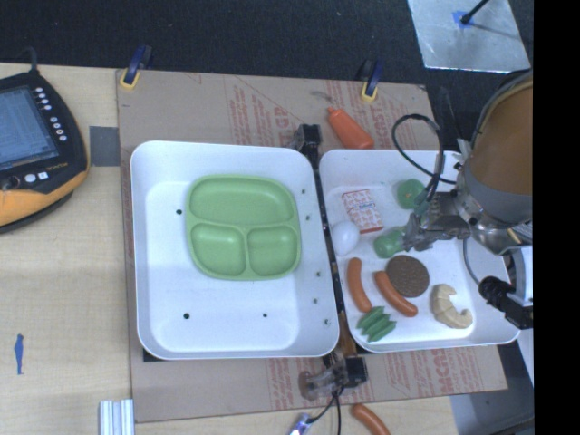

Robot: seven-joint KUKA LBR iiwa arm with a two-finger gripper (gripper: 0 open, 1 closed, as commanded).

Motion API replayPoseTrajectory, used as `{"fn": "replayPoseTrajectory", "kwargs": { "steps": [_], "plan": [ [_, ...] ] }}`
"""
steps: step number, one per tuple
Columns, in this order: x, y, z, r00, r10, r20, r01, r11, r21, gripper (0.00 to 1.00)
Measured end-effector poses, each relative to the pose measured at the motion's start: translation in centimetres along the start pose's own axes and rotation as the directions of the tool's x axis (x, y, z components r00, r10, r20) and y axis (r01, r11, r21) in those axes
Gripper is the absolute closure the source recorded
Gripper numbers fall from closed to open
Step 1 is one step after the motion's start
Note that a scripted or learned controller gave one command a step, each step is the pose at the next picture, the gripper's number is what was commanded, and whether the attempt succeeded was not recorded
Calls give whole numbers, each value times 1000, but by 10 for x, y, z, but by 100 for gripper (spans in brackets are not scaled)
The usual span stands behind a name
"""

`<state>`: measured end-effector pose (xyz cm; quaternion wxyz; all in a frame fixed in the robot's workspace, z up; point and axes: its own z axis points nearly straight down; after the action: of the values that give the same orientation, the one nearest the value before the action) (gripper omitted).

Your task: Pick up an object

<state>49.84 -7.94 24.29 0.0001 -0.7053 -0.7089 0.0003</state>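
My gripper (419,232) hangs low over the middle of the right bin (489,338), reaching in from the right. Just to its left lies a small green piece (390,241), touching or nearly touching it. A second green piece (410,191) sits behind the gripper. Below it lies a round brown patty (407,275). Also in the bin are two orange-red sausages (356,284) (396,294), green pea pods (375,323), a tan curved piece (450,306), a white egg-like object (344,236) and a white packet with red print (361,208).
The left bin (154,243) holds a green divided plate (243,225). An orange carrot (348,129) lies on the cardboard behind the right bin, and another sausage (370,417) lies in front. A teach pendant (32,148) rests at the far left.
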Motion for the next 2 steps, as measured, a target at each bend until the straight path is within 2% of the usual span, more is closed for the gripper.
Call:
{"fn": "replayPoseTrajectory", "kwargs": {
  "steps": [1,2],
  "plan": [
    [0,0,0,1000,0,0,0,1000,1,0],
    [-13,10,149,1000,-1,1,1,1000,-5,0]
  ]
}}
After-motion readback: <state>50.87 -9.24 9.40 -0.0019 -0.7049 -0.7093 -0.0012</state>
